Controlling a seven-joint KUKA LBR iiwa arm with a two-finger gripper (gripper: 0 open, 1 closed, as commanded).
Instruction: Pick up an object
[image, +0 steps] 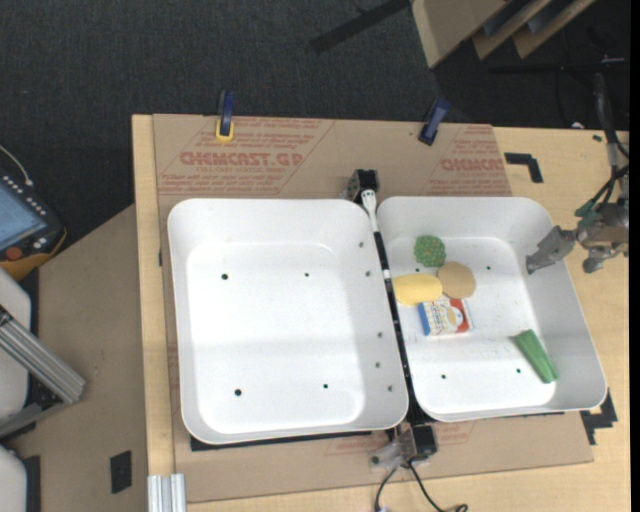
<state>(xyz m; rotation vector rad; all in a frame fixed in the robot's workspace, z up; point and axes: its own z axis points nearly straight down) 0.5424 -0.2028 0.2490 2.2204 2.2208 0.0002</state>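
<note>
Your gripper (566, 250) sits at the far right rim of the right bin (500, 212), and from what you can see its two fingers stand spread apart with nothing between them, one dark finger reaching in over the bin's edge. So you start open and empty-handed.

Nearest to the gripper, below it and a little toward the bin's middle, lies the green stick (535, 356), slanted against the bin's lower right side. Farther inward from the gripper you have a tight cluster: the tan round piece (458, 279), with the yellow piece (417, 289) touching it on the far side, the green ball (430, 250) just above them, and the red and blue packet (443, 318) just below. Beyond that cluster is the divider and then the left bin (270, 310), well apart from the gripper.

Any of these counts for the task. The green stick looks like your cleanest choice, since it lies alone and you would not nudge neighbours. Turn the fingers so they close across its narrow width, not along its length, and come straight down over its middle. Mind the bin wall beside it; a finger landing on the rim would likely spoil the grasp.
</note>
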